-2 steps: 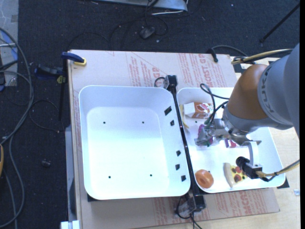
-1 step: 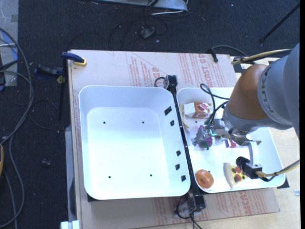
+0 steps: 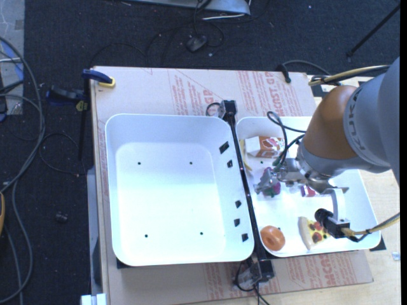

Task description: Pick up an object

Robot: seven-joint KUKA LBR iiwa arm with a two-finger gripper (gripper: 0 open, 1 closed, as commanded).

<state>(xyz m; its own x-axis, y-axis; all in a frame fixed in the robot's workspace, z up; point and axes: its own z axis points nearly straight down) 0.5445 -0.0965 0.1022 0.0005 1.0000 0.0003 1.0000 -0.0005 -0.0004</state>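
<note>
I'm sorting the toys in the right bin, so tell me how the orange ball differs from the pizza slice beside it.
The orange ball is round and one plain orange colour; the pizza slice is a flat wedge, pale with red and yellow on top. The ball lies close to the divider between the bins, while the slice lies further right, near the arm's black cable. The slice looks longer than the ball. Both rest apart on the floor of the right bin, near its front rim.

Wide open floor in the shallow white left bin (image 3: 168,192), nothing blocking a descent there. The shallow white right bin (image 3: 365,199) is crowded: the grey arm with its orange band (image 3: 340,129) hangs over the middle, a white-and-red carton (image 3: 264,146) sits near the far wall, a round orange fruit (image 3: 273,237) and a pizza-slice toy (image 3: 311,231) line the near edge, leaving narrow gaps between them.
</note>
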